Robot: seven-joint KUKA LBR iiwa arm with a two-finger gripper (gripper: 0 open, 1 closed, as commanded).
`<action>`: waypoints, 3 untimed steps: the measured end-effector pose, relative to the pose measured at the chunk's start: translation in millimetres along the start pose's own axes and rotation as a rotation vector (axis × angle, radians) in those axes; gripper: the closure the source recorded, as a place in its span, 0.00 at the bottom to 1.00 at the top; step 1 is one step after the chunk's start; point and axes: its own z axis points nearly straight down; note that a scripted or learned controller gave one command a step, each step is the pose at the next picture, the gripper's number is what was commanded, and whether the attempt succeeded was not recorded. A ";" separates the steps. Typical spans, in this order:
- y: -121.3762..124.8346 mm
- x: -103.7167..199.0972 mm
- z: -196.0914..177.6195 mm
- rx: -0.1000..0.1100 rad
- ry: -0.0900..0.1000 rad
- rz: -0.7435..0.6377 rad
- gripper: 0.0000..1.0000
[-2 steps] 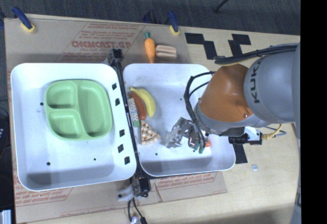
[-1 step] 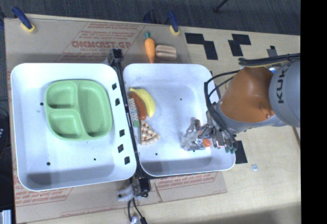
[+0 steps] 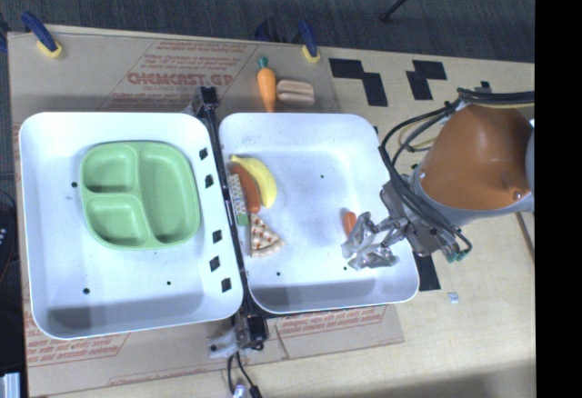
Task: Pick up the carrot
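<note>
beside the gripper [image 3: 366, 242] — carrot [image 3: 349, 222], long axis near-far.

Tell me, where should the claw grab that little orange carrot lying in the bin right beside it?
Probably around the middle of the carrot, coming straight down from above. It lies flat on the floor of the bin, long and thin, so a grip across its narrow width suits it. The gripper is just beside its lower end, and nothing crowds it.

carrot [image 3: 349, 222] lower end hidden behind gripper [image 3: 368, 246]; finger state unclear, perhaps touching carrot.
</note>
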 end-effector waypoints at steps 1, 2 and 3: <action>36.0 -44.0 68.9 -0.002 0.001 -0.075 1.00; -9.7 -24.5 39.6 -0.001 0.001 -0.174 1.00; -11.9 -30.8 -34.1 0.000 0.000 -0.377 1.00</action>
